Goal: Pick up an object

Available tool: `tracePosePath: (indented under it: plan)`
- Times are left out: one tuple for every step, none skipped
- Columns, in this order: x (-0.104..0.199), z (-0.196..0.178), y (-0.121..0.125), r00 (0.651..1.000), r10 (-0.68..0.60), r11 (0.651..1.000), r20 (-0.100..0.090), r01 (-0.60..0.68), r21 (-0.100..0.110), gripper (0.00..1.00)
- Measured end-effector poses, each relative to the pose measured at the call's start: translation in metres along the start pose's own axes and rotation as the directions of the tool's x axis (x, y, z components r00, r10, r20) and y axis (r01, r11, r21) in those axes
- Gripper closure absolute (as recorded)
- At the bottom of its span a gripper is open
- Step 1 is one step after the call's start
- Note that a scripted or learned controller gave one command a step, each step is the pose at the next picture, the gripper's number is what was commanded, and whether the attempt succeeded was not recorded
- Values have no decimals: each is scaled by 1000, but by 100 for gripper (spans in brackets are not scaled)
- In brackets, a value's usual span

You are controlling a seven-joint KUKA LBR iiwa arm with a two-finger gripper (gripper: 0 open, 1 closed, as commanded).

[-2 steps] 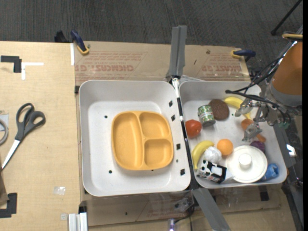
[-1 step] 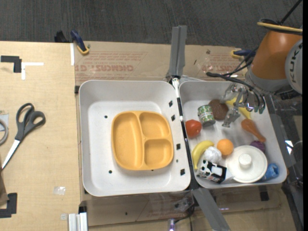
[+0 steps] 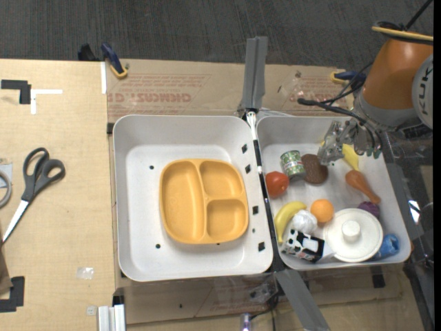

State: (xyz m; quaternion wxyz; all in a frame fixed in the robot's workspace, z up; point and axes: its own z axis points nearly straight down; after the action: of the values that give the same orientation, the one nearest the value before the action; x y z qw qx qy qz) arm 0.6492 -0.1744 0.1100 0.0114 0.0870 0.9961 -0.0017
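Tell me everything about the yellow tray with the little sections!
The yellow tray lies flat in the left white bin, near its middle. It looks like smooth plastic, orange-yellow, with rounded corners and a raised rim. Ridges split it into three compartments: one long one on the left side and two smaller ones on the right. All three compartments hold nothing. It sits slightly turned against the bin's walls and touches only the bin floor. The toys are all in the other bin.
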Motion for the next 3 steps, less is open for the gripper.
tracePosePath:
  plan:
    - [16,-132,56,988,155,988,-16,-155,1,100]
    - [43,11,11,981,-193,981,-19,193,-5,100]
    - [43,11,11,981,-193,981,-19,193,-5,0]
